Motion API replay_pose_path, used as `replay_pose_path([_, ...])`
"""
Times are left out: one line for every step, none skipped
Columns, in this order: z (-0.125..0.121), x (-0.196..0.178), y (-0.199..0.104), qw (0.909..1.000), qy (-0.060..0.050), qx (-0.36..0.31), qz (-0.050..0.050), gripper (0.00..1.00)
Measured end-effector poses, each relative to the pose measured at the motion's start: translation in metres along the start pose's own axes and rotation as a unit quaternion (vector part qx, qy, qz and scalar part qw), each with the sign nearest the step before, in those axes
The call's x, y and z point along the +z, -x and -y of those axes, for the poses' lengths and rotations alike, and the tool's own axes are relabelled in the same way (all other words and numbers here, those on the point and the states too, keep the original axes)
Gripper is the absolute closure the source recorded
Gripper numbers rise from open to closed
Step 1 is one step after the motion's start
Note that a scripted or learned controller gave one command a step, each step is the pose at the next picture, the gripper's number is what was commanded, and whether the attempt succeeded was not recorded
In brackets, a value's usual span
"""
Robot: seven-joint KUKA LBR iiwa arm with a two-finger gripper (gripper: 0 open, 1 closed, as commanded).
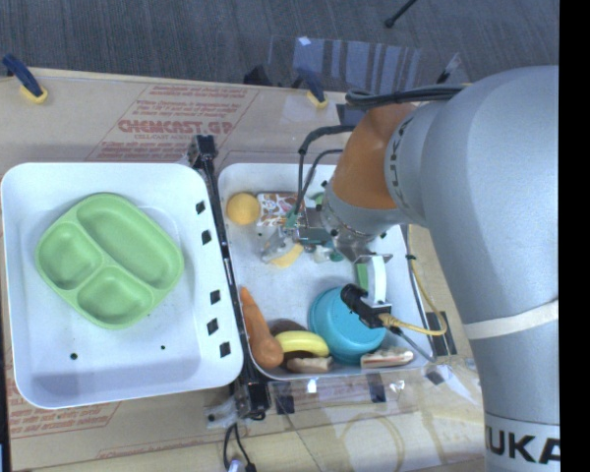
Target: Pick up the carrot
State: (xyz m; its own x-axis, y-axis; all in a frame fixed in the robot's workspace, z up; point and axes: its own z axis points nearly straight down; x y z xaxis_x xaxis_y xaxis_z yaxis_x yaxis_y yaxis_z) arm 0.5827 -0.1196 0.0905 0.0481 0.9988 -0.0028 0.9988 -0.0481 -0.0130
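Big grey arm [472,195] comes in from the right and takes up most of that side, with its orange band [369,165] over the right bin [275,288]. The gripper [293,232] is down in the far half of that bin, among small items. It's too cluttered there to tell whether it is open or closed, and nothing can be seen held in it.

The bench [157,116] is covered with brown cardboard printed in red. Grey carpet floor [177,18] lies beyond it. A blue clamp [25,79] sits at the far left corner.

The left bin [128,362] holds a green divided plate [108,259], lying flat, slightly toward the bin's left.

In the right bin, a blue bowl [339,327] sits in the near half, partly under the arm's hardware. The carrot [258,327] lies along the bin's left wall at the near end, thick end toward the near corner, well apart from the gripper. A banana [303,342] lies just beside the carrot's thick end, between it and the bowl. A brown bun-like piece [308,364] is just in front of the banana, against the near wall.

At the far end, a yellow ball [241,208] sits near the left wall, with a patterned packet [272,205] just beside it. A pale yellow piece [287,256] lies close by the gripper. Whether they touch, can't tell.
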Motion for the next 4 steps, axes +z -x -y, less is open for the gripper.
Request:
replay_pose_path([-0.001, -0.010, -0.002, 1.0000, -0.002, -0.004, -0.001, 1.00])
replay_pose_path([0.017, -0.001, 0.076, 0.9999, 0.001, -0.016, -0.001, 1.00])
replay_pose_path([0.016, -0.001, 0.073, 0.9998, 0.002, -0.017, -0.002, 0.00])
replay_pose_path([-0.020, -0.001, 0.024, 0.9850, 0.001, -0.172, -0.002, 0.00])
